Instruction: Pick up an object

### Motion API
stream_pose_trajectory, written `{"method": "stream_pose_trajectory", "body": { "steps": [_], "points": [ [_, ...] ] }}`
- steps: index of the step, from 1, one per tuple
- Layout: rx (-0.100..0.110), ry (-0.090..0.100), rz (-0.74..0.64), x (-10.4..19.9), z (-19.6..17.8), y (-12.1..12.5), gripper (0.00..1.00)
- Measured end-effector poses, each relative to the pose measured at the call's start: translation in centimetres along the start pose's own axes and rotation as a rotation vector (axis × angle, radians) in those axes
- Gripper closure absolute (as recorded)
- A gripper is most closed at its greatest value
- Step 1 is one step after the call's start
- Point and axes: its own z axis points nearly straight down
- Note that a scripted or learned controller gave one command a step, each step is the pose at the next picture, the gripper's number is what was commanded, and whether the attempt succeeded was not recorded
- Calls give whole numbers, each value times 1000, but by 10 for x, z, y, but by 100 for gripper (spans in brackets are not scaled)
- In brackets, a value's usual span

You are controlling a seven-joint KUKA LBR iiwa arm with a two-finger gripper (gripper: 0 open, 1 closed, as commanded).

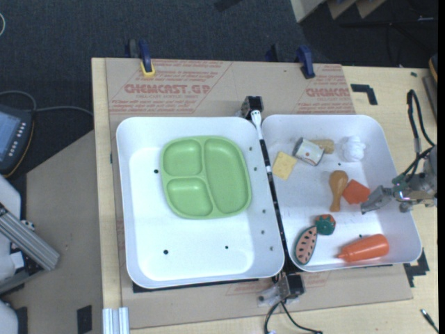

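Note:
The right bin (389, 138) holds several small things. A yellow wedge (284, 165) and a grey can-like piece (308, 152) lie at its far left, and a white lump (353, 148) sits at the back. In the middle are a tan wooden spoon-shaped piece (338, 187) and an orange-red block (357, 192). Along the front lie an orange carrot (363, 248), a watermelon slice (306, 245) and a small green-and-red piece (325, 224). My gripper (382, 198) hangs low over the bin's right side, just right of the orange-red block, with nothing seen in it.
The left bin (139, 242) carries a green divided plate (206, 177). A black divider strip (268, 179) runs between the bins. Cables (416, 127) hang by the bench's right edge, and blue clamps (304, 60) hold the board at the back.

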Motion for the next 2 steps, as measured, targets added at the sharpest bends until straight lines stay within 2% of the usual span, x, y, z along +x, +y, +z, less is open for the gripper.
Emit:
{"method": "stream_pose_trajectory", "body": {
  "steps": [2],
  "points": [
    [-1,0,-1,6,87,-4,0]
  ]
}}
